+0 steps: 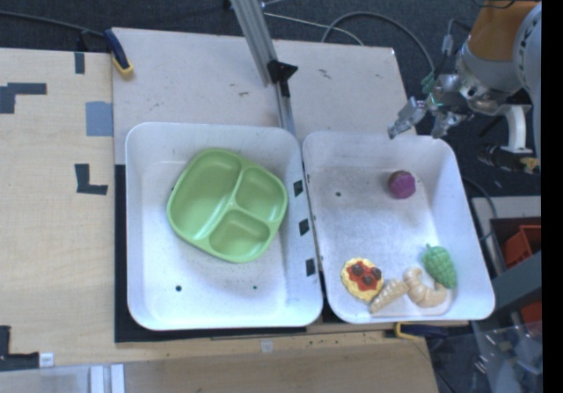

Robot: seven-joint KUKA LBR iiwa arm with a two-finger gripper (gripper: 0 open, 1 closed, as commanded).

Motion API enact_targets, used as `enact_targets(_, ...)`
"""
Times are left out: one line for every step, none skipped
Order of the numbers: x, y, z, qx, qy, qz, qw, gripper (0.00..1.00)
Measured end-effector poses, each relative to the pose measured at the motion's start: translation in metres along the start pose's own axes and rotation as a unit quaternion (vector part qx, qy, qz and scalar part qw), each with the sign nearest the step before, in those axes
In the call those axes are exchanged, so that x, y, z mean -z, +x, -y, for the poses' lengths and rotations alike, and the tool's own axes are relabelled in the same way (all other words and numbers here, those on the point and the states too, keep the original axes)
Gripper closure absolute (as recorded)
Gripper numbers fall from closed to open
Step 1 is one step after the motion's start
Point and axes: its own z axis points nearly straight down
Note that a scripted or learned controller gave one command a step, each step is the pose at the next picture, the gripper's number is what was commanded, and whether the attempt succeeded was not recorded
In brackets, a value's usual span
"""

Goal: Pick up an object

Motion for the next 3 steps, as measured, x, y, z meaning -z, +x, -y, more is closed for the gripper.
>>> enact_targets(0.0,0.0,0.0,0.0,0.0,0.0,1.0,0.0)
enact_targets(-0.065,0.001,0.002,0.0,0.003,-0.001,1.0,0.0)
enact_targets(-0.109,0.001,0.004,0.0,0.002,0.0,1.0,0.0)
